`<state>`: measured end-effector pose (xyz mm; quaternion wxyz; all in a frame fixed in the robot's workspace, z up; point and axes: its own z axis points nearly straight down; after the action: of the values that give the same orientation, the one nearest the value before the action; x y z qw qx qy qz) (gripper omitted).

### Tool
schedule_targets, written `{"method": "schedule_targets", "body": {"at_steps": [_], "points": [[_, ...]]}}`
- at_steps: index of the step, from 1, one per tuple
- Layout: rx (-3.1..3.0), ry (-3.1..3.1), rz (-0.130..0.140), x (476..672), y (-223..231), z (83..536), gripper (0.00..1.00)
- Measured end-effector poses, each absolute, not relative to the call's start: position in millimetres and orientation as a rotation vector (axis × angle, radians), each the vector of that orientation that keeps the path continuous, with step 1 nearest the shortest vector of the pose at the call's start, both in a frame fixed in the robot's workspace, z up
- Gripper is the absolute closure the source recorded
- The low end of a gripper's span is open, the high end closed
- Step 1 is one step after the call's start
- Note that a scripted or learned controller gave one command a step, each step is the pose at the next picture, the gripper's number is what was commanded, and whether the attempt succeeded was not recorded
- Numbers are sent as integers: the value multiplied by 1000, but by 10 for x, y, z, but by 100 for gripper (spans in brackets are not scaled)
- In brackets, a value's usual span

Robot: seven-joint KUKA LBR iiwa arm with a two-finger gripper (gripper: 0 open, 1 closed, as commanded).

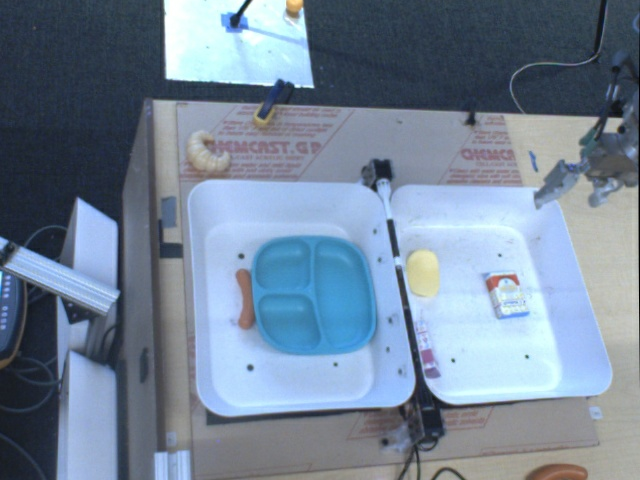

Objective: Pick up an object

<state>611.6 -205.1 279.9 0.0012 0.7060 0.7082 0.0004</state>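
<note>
While the claw (578, 180) hangs over the right bin's (560, 373) far right corner with its fingers spread and nothing between them, the likeliest targets lie below in that bin: a yellow lemon-like piece (423, 272) by the divider and a small red-and-white carton (508, 295), well apart for easy reach. The carton's print is unreadable; the cardboard (300, 143) on the counter reads "CHEMCAST GP".
</note>
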Motion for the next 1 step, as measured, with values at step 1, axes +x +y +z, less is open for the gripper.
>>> {"method": "schedule_targets", "body": {"at_steps": [1], "points": [[2222, 2224, -1, 5914, -2061, 1372, 0]]}}
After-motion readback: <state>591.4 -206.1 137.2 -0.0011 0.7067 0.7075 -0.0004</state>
